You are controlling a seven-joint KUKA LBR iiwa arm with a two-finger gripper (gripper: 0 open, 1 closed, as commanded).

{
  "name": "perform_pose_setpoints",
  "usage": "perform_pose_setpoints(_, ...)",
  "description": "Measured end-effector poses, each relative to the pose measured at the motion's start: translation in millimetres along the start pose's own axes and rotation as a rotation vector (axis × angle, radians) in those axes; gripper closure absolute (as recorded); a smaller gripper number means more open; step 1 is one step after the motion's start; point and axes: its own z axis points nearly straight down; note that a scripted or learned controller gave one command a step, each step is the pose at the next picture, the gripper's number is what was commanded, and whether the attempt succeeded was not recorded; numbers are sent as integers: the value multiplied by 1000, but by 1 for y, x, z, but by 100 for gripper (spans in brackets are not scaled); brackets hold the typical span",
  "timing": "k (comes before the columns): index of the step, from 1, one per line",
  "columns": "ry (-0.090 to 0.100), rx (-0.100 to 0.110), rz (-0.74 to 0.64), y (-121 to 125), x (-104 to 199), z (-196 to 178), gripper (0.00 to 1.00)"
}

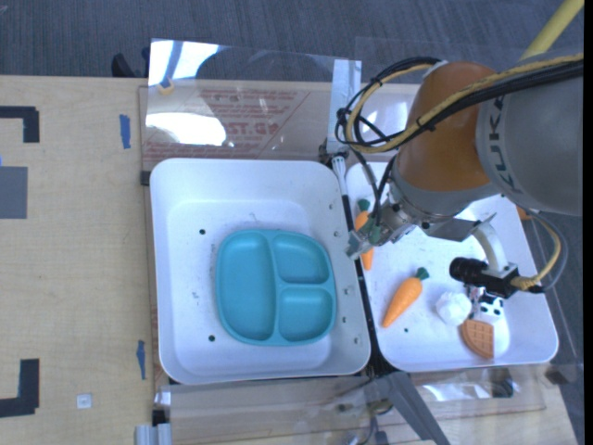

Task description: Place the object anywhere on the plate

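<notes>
Hand (371,233) down at the right bin's (528,341) left wall, by an orange piece; grip state impossible to tell. Toy carrot (403,299) lying in the right bin's middle, long axis diagonal, green top toward the far right. Teal plate (275,286) in the left bin (176,202). Pale wood counter (65,248); grey carpet beyond. "KU" legible on the arm.

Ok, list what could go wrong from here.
1. The gripper works tight against the wall between the bins, so it may clip that wall on the way to the teal plate.
2. The carrot, white lump and waffle piece lie clustered, so a grasp might nudge neighbours.
</notes>
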Motion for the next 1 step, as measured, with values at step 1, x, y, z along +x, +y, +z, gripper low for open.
perform_pose_setpoints(1,0,-1,-130,-56,15,1,100)
